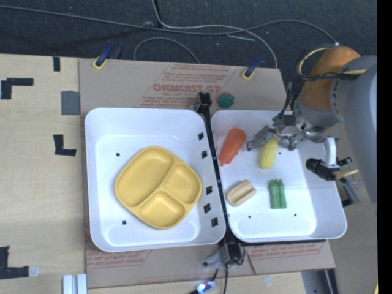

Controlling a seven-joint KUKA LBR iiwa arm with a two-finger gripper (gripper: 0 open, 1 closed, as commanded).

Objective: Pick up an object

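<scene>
The right bin [318, 225] holds four toy foods: an orange carrot [231, 146], a yellow corn cob [268, 155], a tan bread roll [240, 193] and a green vegetable [277, 194]. My gripper [271, 141] is low over the bin's back part, right at the corn's upper end. It is open, with one finger reaching left toward the carrot and the other on the corn's right. The corn lies on the bin floor, and nothing is lifted.
The left bin [101, 139] carries a yellow divided plate [158, 187]. A small teal object [226, 100] sits on the cardboard behind the bins. Black clips run along the divider [211, 164] between the bins. The arm's body [355, 103] looms over the right bin's right side.
</scene>
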